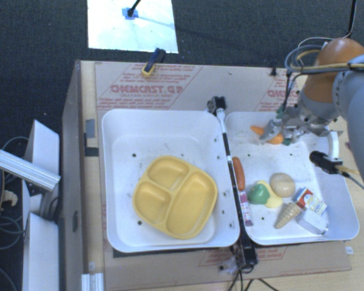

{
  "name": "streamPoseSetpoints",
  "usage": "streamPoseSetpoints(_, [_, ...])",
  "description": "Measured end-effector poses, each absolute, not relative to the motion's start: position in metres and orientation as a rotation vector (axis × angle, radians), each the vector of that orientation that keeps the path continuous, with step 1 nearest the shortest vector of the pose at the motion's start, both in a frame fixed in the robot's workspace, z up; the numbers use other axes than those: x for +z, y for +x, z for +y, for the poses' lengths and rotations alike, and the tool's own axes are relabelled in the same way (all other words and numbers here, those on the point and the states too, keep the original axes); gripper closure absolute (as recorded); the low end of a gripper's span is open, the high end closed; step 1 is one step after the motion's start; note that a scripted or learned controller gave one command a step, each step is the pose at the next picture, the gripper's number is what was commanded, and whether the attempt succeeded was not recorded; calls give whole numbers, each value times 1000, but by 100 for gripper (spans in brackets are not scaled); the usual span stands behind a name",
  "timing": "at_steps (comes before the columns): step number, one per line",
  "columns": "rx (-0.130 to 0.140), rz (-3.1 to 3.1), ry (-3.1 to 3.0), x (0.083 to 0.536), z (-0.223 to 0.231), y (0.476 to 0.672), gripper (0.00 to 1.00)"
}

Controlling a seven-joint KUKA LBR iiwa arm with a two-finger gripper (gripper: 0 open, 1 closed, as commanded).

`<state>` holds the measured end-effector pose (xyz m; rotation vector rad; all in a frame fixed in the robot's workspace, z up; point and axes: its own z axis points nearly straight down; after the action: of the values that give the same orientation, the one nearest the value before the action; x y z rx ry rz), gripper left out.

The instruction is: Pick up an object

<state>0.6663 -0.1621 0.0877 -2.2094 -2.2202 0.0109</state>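
Camera view: yellow divided plate [176, 196] in left bin [118, 132], well left of the fingers. Right bin [346, 217]: red stick [239, 173] along its left wall, green toy [259, 193], beige egg shape [283, 184], cone [286, 214], small carton [310, 200], all below the fingers. Gripper [275, 133] low at the bin's top edge, orange carrot piece [275, 139] touching its tip; fingers blurred, cannot tell if open or closed.
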Motion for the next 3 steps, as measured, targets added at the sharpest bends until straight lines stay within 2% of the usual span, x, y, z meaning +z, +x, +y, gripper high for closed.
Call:
streamPoseSetpoints(1, [15,-2223,-2213,84,-151,666,0])
streamPoseSetpoints(2, [24,-2221,-2205,93,-152,665,100])
streamPoseSetpoints(3, [-8,-2230,-2218,186,-59,656,100])
